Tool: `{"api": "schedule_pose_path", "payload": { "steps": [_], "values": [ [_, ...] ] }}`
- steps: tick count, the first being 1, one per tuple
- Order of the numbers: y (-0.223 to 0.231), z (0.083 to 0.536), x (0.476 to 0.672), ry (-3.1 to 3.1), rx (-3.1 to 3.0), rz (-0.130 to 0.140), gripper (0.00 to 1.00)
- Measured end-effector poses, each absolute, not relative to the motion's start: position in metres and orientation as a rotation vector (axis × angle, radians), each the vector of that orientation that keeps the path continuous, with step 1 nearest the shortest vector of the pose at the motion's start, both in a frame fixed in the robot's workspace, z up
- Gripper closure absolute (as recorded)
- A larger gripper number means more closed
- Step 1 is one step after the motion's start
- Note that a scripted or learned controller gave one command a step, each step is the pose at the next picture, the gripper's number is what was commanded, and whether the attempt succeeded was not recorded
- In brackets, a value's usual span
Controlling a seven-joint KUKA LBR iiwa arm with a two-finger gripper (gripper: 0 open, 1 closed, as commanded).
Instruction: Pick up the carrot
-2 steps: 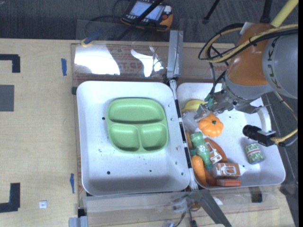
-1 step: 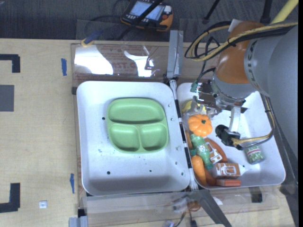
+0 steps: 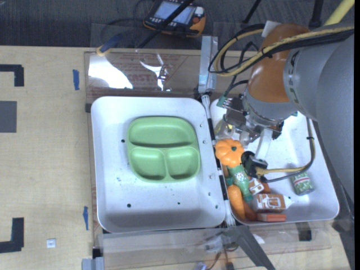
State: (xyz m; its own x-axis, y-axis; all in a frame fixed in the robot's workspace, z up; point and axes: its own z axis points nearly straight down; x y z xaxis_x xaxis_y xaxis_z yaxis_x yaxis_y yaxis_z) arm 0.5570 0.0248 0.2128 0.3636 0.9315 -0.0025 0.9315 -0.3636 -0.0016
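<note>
Gripper [image 3: 243, 129] low over right bin [image 3: 320, 204], near its left wall, just above small orange pumpkin [image 3: 229, 151]; open or closed, cannot tell. Carrot [image 3: 237, 200], probably the orange piece at bin's lower left, jammed against wall beside green bottle [image 3: 241, 175] and brown carton [image 3: 269, 201]. Risk: grabbing pumpkin instead, or glancing off neighbours in that crowded corner. Green tray [image 3: 163, 148] in left bin.

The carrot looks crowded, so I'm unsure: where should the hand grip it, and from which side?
Likely the bare lower body of the carrot, from straight above. It lies along the left wall of the right bin, the green bottle overlapping its upper end and the brown box beside it, so a sideways approach looks blocked.
</note>
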Motion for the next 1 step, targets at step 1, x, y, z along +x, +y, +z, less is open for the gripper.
{"api": "schedule_pose_path", "payload": {
  "steps": [1],
  "values": [
    [0.0546,0.1829,0.5953,1.985,2.434,-0.003,1.0]
  ]
}}
